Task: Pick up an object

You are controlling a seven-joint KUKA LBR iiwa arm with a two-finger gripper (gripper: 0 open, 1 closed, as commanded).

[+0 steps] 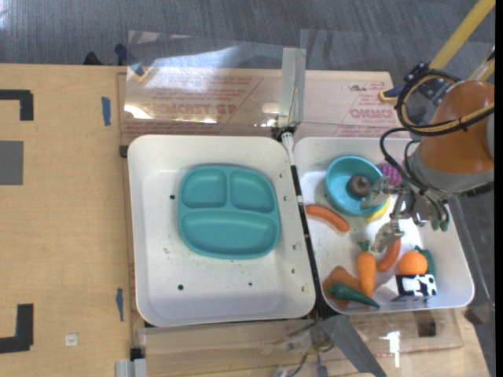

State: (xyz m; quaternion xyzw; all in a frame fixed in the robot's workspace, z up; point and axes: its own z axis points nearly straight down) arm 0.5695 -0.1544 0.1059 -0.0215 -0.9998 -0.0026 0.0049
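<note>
- The arm enters from the right edge, its grey body and orange band bulking at the upper right.
- Black cables loop over the top of the orange band.
- The wrist points down and to the left.
- The gripper hangs low below it, its metal fingers pointing downward.

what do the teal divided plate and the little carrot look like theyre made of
The teal three-compartment plate looks like moulded plastic with a matte finish: even colour, rounded dividers, soft sheen. The small orange carrot seems to be toy plastic or rubber, going by its uniform bright colour and smooth surface; which of the two is hard to tell.
</note>
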